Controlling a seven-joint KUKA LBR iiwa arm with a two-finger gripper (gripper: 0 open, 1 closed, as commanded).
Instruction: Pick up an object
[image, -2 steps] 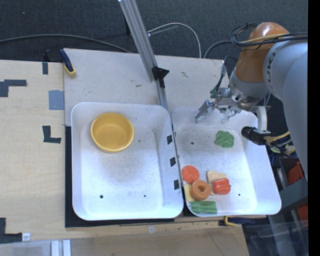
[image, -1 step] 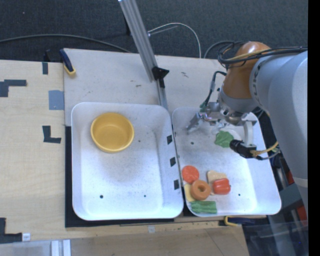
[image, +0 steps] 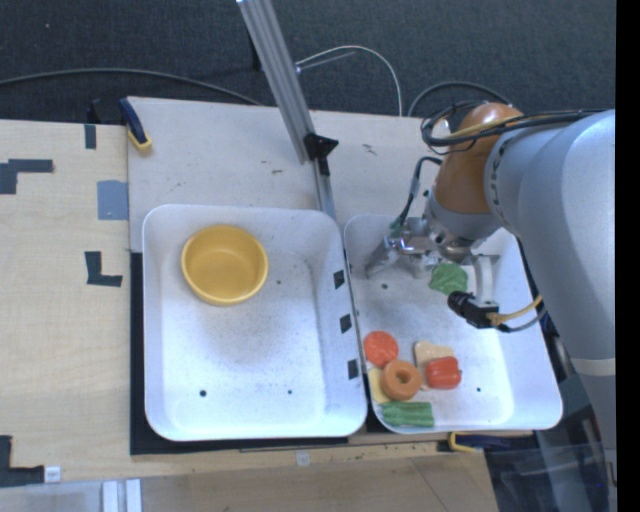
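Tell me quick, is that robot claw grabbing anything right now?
Gripper: low in the right bin, beside a green piece; whether it is open, closed or holding anything cannot be told from this view.

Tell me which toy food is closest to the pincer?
The light green piece, right under the pincer. The other foods sit bunched at the right bin's front edge.

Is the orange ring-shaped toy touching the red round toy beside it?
Touching. The camera view shows the orange ring-shaped toy butted against the lower edge of the red round toy, no white bin floor between them.
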